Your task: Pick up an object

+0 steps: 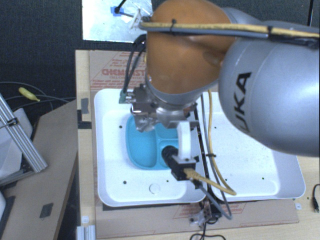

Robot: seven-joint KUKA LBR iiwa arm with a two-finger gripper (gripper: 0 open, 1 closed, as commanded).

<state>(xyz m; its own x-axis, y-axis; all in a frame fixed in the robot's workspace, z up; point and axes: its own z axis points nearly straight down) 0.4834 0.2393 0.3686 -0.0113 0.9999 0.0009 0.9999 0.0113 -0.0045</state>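
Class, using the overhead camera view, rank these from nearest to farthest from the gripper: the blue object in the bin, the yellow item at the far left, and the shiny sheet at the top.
1. Blue object: directly beneath the gripper, in the left bin.
2. Shiny sheet: top, beyond the bins.
3. Yellow item: far left, off the bench.

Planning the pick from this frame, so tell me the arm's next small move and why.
Probably a short, slow descent straight down. The hand sits directly over the blue object in the left bin, and the wrist hides where the two meet, so contact cannot be confirmed. Nothing else lies close to that object, so a careful lowering looks safe before any attempt to close and lift.
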